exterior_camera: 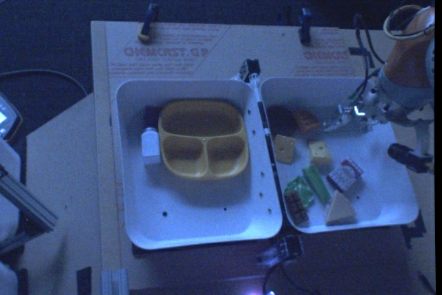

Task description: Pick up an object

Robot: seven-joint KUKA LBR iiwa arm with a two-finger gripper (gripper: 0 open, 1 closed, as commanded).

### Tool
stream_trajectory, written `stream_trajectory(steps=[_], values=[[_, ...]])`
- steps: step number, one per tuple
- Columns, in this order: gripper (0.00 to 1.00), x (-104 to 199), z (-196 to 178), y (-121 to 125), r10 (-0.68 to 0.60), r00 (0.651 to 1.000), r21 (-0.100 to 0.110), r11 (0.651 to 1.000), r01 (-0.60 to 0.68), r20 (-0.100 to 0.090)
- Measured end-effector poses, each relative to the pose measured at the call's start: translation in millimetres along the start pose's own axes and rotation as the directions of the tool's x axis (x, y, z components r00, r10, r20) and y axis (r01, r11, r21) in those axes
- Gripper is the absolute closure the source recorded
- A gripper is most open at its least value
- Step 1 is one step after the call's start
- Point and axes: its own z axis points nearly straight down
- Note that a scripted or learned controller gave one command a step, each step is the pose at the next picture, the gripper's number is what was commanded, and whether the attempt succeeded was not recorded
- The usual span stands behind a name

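The gripper [340, 122] hangs low over the far part of the right bin [387, 214], whether its fingers are spread or closed too dim to tell; nothing can be seen between them. Its tip points toward the view's left, where the nearest candidate, an orange block [307, 120], lies just beside it, with a dark round object [280, 118] next along. Nearer the camera, in the same bin: two yellow cheese cubes [284, 148], one pale cheese wedge [340, 209], one green stick [318, 184] with its long axis running toward the near rim, one green packet [299, 187], one chocolate bar [297, 206], and one small pink-and-white carton [345, 175]. The left bin [200, 221] holds one yellow divided tray [204, 139] and one white bottle [150, 145] touching its left side
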Motion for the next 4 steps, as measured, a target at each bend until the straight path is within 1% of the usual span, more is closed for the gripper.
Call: stream_trajectory(steps=[1, 2, 3, 4], values=[[0.00, 1, 30, 0, -0.001, 1.000, -0.002, 1.000, 0.001, 0.000], [1.00, 0, 17, 1, -0.001, 1.000, -0.007, 1.000, 0.001, 0.002], [1.00, -1, -48, 4, -0.001, 1.000, -0.014, 1.000, 0.002, 0.005], [1.00, 0, -93, 0, -0.002, 1.000, -0.014, 1.000, 0.002, 0.005]])
